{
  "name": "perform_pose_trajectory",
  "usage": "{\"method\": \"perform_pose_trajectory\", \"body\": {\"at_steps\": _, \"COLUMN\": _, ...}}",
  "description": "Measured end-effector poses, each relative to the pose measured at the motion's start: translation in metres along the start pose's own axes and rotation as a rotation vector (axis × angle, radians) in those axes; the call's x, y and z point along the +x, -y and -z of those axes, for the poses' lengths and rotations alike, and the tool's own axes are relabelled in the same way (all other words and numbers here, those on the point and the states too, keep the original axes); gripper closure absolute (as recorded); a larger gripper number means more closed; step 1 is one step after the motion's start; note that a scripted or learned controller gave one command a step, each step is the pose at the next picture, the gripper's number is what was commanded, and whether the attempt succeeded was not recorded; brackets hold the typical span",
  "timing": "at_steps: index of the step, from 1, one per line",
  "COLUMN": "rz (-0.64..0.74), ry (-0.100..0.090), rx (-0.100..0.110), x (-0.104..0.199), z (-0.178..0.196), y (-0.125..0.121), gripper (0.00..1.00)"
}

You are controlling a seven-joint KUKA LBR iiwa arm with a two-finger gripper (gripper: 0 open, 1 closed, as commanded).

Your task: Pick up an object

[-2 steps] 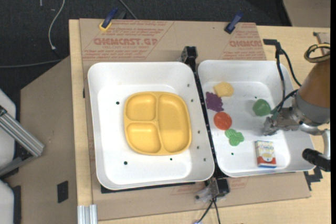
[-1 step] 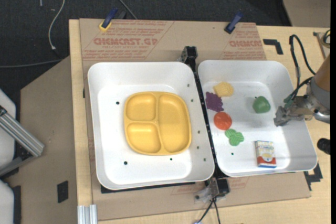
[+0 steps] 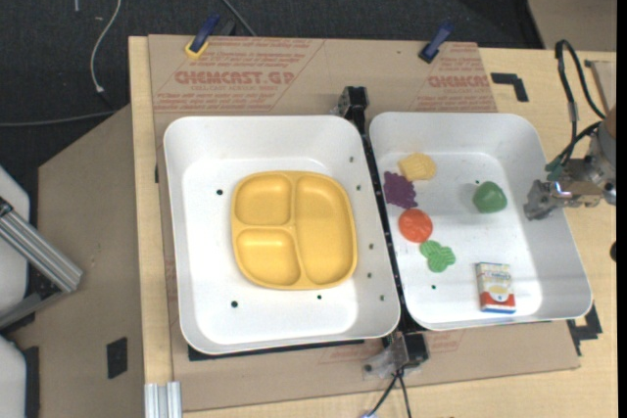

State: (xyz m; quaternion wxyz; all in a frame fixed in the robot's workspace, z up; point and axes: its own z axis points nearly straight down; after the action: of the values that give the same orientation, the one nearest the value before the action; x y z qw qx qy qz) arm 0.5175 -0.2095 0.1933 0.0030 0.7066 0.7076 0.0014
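Note:
The right bin [image 3: 549, 289] holds several small items: a yellow piece [image 3: 417, 165], a purple grape bunch [image 3: 398, 189], a red-orange round fruit [image 3: 415, 225], a green leafy piece [image 3: 438, 256], a green round fruit [image 3: 490, 197] and a small red and white box [image 3: 497, 287]. My gripper [image 3: 545, 198] hangs at the bin's right wall, just right of the green round fruit and apart from it. Nothing shows between its fingers.
The left bin [image 3: 196, 210] bears a yellow divided plate [image 3: 294, 230] with three compartments. A black clamp [image 3: 354, 100] sits between the bins at the back. Blue clips [image 3: 436, 41] hold the cardboard sheet. Cables run along the right edge.

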Motion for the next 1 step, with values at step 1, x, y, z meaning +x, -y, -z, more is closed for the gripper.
{"method": "perform_pose_trajectory", "body": {"at_steps": 1, "rz": 0.0, "ry": 0.0, "rx": -0.001, "x": -0.0005, "z": 0.0528, "y": -0.002, "gripper": 1.0}}
